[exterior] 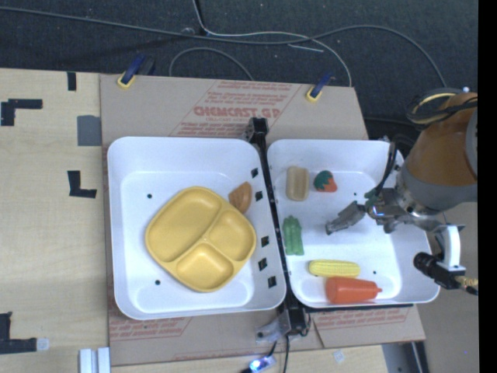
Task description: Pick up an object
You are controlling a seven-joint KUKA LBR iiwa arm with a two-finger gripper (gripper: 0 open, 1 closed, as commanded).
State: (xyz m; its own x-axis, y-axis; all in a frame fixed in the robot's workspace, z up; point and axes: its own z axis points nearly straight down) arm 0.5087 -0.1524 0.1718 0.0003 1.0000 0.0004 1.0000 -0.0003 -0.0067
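Observation:
In the right bin (342, 152) lie a tan bread-like piece (296, 183), a small red fruit with a green top (325, 181), a green vegetable (292, 235), a yellow corn cob (334, 268) and an orange carrot (352, 290). My gripper (335, 225) hangs low over the middle of this bin, pointing left. It is right of the green vegetable and above the corn, touching neither. Nothing is seen held in it.
The left bin (128, 208) holds a yellow divided plate (201, 238) and a brown piece (241, 197) by its right wall. The arm's orange band (443, 154) stands over the right bin's right rim. Cables run across the dark floor behind the bench.

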